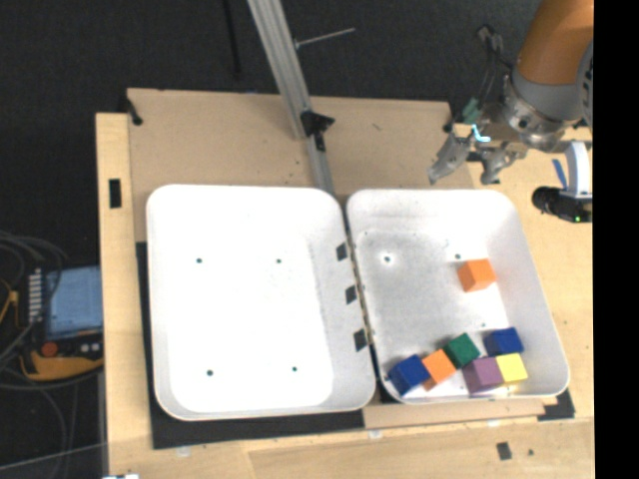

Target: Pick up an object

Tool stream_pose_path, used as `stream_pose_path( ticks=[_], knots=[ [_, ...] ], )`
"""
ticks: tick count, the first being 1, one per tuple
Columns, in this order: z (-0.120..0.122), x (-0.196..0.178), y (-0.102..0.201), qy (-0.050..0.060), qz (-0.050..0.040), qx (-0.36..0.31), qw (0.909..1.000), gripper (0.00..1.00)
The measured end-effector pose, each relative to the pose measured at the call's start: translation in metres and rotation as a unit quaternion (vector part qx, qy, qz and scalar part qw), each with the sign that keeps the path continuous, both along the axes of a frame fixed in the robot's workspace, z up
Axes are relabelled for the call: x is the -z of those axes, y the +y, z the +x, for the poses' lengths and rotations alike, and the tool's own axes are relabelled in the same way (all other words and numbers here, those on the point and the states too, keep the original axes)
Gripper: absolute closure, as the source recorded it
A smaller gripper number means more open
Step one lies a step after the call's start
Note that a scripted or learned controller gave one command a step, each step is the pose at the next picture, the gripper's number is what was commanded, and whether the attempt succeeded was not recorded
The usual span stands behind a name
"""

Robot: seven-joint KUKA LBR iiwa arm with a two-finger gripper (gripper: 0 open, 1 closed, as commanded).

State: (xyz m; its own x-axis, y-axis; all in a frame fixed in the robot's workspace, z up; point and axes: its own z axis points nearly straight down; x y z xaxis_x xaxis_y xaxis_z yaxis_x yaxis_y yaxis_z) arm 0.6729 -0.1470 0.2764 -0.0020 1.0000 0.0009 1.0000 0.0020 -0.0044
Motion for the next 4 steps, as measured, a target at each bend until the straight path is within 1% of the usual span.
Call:
stream_pose_path(
  ticks=[1, 2, 3, 4],
  knots=[
    [0.0, -0.004, -0.001, -0.002, -0.0022, -0.001, 1.0, 0.0],
    [0.001, 0.039, -0.007, 0.0, -0.0019, 0.001, 1.0, 0.0],
    [0.004, 0.099, -0.006, -0.001, -0.0016, 0.001, 1.0, 0.0],
    [-0.001, 0.142, -0.004, -0.001, -0.0018, 0.001, 1.0, 0.0]
  ],
)
